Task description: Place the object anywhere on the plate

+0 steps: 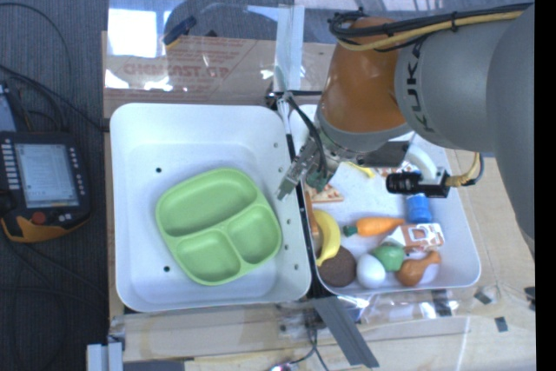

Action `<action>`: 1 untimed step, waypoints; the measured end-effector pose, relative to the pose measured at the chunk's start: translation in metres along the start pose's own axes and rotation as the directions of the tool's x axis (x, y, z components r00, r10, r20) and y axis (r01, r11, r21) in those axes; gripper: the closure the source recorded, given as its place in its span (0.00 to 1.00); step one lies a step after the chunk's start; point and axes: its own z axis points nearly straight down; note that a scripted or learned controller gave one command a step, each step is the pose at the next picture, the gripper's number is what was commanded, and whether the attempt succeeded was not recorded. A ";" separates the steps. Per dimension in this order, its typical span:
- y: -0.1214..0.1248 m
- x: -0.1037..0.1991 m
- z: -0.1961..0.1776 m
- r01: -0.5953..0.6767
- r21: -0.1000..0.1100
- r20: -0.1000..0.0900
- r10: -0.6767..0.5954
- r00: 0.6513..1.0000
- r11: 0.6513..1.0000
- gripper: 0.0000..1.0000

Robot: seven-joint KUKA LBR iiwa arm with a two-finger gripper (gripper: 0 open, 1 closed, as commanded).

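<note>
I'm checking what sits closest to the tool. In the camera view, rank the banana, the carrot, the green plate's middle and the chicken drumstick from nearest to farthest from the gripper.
From the gripper:
1. Banana, just below it, at the right bin's left edge.
2. Carrot, lower right.
3. Green plate, lower left, in the left bin.
4. Chicken drumstick, the right bin's lower right.

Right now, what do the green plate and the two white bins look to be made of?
The green plate looks like moulded plastic with a matte finish: one flat colour, rounded edges and three moulded sections. The left bin and right bin also look like plastic, smooth and slightly glossy, with soft highlights along rounded rims. Neither can be confirmed from the look alone.
</note>
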 end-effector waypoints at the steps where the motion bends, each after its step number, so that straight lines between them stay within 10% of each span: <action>1: 0.028 0.047 -0.022 0.257 -0.001 0.002 -0.257 0.967 0.967 1.00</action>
